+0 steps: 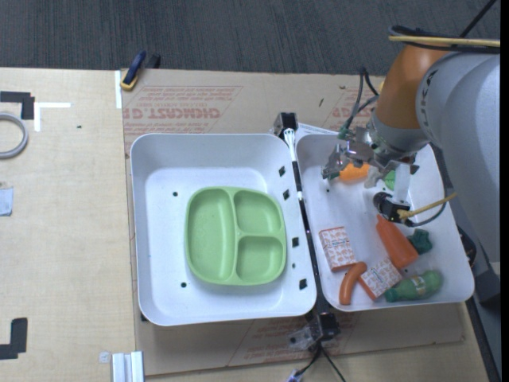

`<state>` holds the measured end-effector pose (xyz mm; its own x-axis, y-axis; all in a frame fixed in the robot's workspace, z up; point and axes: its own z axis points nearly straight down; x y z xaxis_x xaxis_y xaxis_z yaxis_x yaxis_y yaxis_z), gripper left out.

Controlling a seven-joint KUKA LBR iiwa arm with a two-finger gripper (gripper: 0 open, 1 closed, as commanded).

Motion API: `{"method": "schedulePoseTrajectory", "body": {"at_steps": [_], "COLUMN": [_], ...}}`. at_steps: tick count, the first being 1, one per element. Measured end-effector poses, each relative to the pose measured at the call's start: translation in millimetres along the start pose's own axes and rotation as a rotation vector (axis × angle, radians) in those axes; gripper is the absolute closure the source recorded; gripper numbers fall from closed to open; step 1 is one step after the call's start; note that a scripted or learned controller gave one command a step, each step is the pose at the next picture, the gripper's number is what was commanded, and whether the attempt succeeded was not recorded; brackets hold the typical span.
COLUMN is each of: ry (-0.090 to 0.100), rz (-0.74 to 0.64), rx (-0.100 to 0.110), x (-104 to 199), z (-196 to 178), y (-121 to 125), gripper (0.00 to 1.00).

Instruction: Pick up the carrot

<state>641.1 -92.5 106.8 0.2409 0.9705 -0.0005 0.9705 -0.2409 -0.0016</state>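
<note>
The carrot (395, 242) lies in the right bin (318, 205), near its right wall. It is orange and tapered, with a dark green leafy end (421, 240) pointing right. My gripper (347, 164) is low in the back part of the same bin, up and to the left of the carrot and apart from it. A small round orange object (355, 173) sits right at the gripper's tip. The grey arm with its orange band (409, 74) comes in from the upper right and covers the bin's back right corner.
In the right bin's front part lie a pink box (337, 247), a second small box (382, 278), a red sausage (348, 283) and a green vegetable (416, 286). The left bin (151, 213) holds a green divided plate (236, 235).
</note>
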Motion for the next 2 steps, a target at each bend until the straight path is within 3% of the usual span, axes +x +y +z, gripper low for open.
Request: {"method": "schedulePoseTrajectory", "body": {"at_steps": [1, 2], "ry": [0.0, 0.002], "rz": [-0.286, -0.477], "rx": [0.001, 0.012], "x": [-20.6, -56.3], "z": [14.6, 16.4], "y": [22.8, 29.3], "gripper": [0.0, 0.0]}}
